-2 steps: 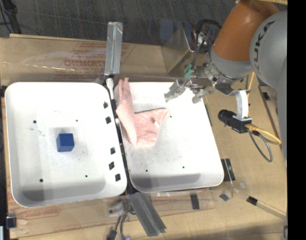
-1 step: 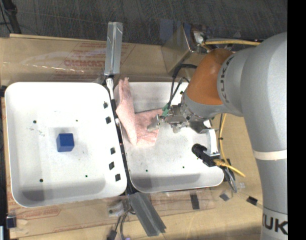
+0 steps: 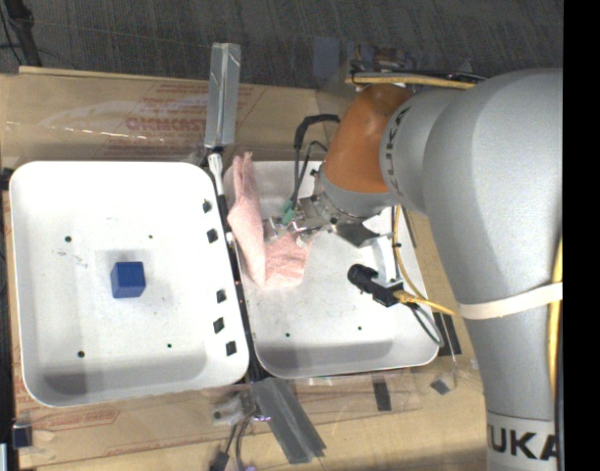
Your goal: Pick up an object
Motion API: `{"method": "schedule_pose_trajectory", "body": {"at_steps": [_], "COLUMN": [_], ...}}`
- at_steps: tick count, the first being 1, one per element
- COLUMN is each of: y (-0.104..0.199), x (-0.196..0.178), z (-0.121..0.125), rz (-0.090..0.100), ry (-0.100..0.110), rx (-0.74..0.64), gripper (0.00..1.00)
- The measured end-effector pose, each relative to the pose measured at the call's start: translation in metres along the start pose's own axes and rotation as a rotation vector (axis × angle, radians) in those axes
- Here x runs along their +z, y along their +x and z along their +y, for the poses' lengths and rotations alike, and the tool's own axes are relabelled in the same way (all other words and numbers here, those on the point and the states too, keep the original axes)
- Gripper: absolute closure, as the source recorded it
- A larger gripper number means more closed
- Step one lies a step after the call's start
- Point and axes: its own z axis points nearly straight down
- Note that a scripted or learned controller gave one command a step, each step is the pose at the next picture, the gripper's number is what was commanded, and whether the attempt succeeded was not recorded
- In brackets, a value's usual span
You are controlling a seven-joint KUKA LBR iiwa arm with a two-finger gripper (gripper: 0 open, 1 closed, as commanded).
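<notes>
Right bin (image 3: 319, 353), partly hidden by the arm (image 3: 476, 184), holds pink cloth (image 3: 272, 255) — jaws at it (state unreadable).

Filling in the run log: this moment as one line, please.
claw: over right bin, at pink cloth | hold: not confirmed | blue cube: left bin, apart from claw

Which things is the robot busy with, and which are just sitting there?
Busy with, probably:
- gripper, down at the cloth
- pink cloth, crumpled in the right bin

Just sitting there:
- blue cube, alone in the left bin, far from the gripper
</notes>
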Motion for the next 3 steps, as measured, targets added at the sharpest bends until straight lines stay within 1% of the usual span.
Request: {"method": "schedule_pose_trajectory", "body": {"at_steps": [1, 2, 3], "y": [-0.0005, -0.0006, -0.0003], "x": [-0.0099, -0.01, -0.0196], "z": [-0.0001, -0.0001, 0.0], "rz": [0.0, -0.001, -0.001], "ry": [0.001, 0.001, 0.003], "rx": [-0.002, -0.003, -0.006], "gripper": [1.0, 0.0, 1.0]}}
